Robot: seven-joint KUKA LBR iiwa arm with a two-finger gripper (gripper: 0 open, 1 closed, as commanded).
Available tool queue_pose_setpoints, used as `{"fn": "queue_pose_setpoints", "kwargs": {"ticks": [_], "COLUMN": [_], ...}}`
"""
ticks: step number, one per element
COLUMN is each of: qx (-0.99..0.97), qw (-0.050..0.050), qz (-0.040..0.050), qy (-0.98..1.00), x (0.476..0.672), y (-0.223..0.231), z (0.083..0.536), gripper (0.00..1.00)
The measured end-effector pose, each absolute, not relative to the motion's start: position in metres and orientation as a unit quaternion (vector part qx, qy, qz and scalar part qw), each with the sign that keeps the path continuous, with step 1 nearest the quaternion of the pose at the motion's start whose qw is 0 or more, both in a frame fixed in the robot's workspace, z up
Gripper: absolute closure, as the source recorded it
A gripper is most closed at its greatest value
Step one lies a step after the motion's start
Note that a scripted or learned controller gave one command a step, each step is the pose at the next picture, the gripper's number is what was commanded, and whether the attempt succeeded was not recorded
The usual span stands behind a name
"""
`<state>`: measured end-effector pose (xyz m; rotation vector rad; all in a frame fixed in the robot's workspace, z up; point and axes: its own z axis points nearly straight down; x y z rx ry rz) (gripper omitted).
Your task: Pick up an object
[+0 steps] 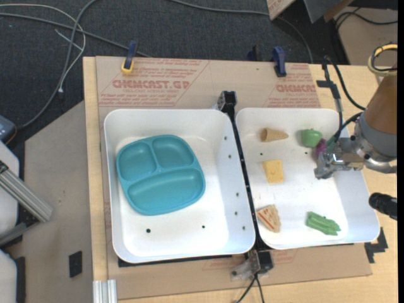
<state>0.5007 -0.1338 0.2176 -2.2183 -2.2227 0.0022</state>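
The right bin (pixel 353 194) holds several toy foods. A tan cone (pixel 274 134) lies at the back, with a round green piece (pixel 309 137) to its right. A small purple piece (pixel 320 148) sits just below the green one. A yellow square (pixel 273 171) is in the middle, a tan wedge (pixel 269 218) at the front left and a green leafy piece (pixel 323 223) at the front right. My gripper (pixel 326 165) hangs low over the bin's right side, right beside the purple piece. Nothing is visibly held.
The left bin (pixel 126 232) carries a teal divided plate (pixel 161 172). A black divider (pixel 238 169) runs between the bins. The arm's orange band (pixel 384 109) enters from the right. Blue clamps (pixel 130 55) pin the cardboard at the back.
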Motion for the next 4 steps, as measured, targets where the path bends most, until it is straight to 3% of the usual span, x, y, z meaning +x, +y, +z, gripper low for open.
{"fn": "queue_pose_setpoints", "kwargs": {"ticks": [1, 3, 4], "qx": [-0.705, -0.705, -0.705], "qw": [0.005, 0.002, 0.002], "qz": [0.0016, 0.0008, 0.0010], "qy": [-0.709, -0.710, -0.709], "x": [0.511, 0.540, 0.542], "y": [-0.081, 0.023, 0.072], "z": [0.205, 0.218, 0.226], "gripper": [1.00, 1.00, 1.00]}}
